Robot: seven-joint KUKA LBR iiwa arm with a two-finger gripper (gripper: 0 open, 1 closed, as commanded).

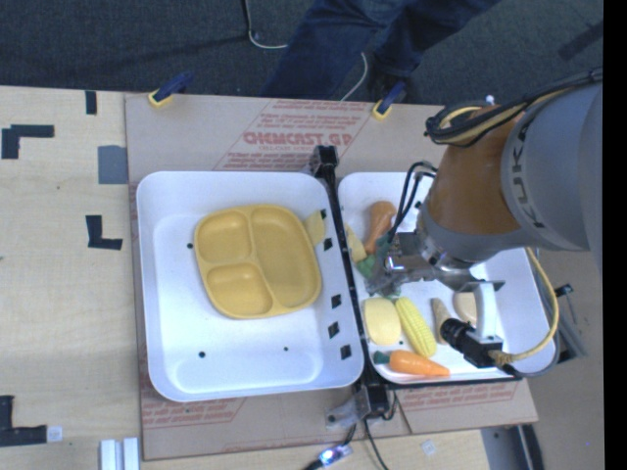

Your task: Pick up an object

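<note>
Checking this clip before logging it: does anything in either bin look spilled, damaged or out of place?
Nothing stands out. The yellow divided tray lies flat in the left bin. The corn cob, carrot and other toy foods lie loosely in the right bin, under the arm.

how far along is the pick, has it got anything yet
Nothing looks picked yet. The gripper is down in the right bin among the toy food, near the corn and yellow piece; no item is visibly held. The orange carrot lies untouched. Grasping and lifting remain.
</note>
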